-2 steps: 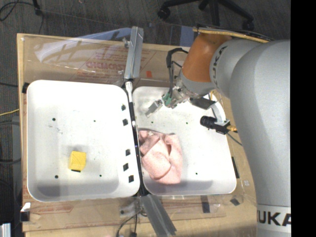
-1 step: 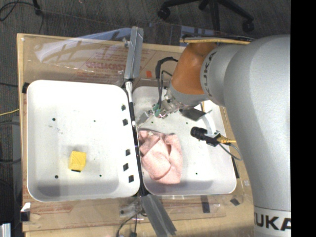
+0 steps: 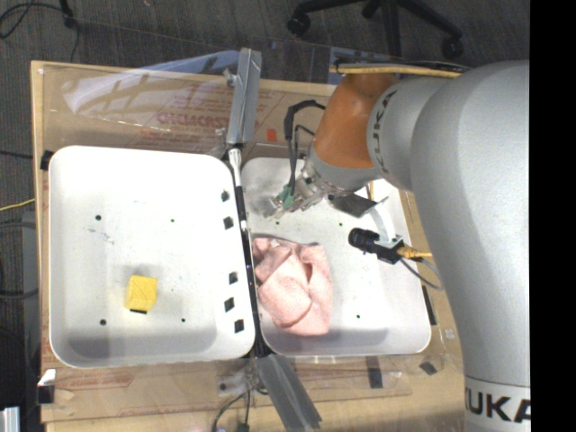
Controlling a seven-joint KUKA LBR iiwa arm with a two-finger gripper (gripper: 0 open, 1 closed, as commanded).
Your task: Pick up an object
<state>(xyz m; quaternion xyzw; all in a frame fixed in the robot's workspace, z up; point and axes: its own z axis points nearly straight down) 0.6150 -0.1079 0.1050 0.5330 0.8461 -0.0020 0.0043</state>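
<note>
Grey KUKA arm (image 3: pixel 468 196), orange band, entering from right. Gripper (image 3: pixel 286 200) low over right bin (image 3: pixel 396 331), far-left corner; finger state: cannot tell. Pink cloth (image 3: pixel 292 286) crumpled in right bin, near divider. Yellow block (image 3: pixel 141 293) in left bin (image 3: pixel 135 187), near side.

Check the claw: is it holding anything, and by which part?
Cannot tell. The claw is low in the right bin, above the pink cloth; its tip is too small and blurred to show a hold.
</note>
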